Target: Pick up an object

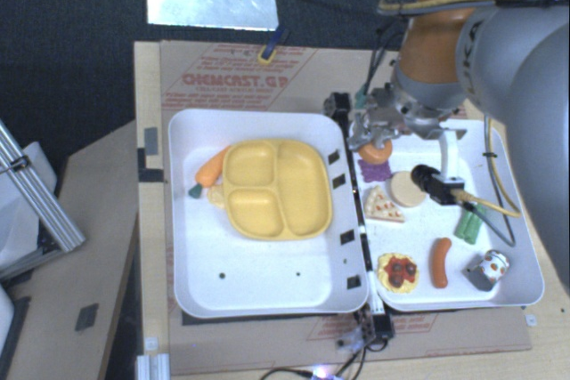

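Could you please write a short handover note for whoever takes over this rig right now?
Gripper: low over the right white bin's far left corner, above an orange-and-purple toy; grasp unclear.
Right bin: pizza slice, round beige disc, red sausage, green piece, spaghetti plate.
Left white bin: yellow divided plate, orange carrot.
Done: nothing visibly lifted. Left: pick one object.

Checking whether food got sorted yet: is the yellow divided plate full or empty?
Empty. All three compartments of the yellow plate show bare yellow; the carrot lies outside it, against its left rim.
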`<state>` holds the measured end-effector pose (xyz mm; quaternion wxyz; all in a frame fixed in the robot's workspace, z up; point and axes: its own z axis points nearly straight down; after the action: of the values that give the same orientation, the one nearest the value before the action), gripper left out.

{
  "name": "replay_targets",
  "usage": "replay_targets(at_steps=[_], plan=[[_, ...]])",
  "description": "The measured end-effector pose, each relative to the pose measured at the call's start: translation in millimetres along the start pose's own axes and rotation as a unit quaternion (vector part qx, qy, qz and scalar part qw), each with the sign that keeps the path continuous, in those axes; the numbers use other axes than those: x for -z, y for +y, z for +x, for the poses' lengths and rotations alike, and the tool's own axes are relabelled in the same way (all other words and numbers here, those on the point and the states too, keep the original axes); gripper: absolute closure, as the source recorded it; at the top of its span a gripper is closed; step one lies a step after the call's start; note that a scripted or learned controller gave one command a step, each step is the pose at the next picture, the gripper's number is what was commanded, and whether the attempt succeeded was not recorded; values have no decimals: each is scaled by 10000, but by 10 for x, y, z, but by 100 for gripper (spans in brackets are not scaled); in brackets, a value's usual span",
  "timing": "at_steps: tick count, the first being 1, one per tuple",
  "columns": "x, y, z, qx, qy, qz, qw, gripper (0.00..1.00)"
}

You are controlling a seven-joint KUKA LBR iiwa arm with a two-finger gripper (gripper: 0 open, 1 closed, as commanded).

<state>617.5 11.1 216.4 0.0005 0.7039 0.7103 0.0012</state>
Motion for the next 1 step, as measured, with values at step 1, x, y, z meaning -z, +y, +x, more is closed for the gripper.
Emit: replay_targets(at_steps=[1], plan=[[185, 198, 471, -3, 3, -11, 10000, 100]])
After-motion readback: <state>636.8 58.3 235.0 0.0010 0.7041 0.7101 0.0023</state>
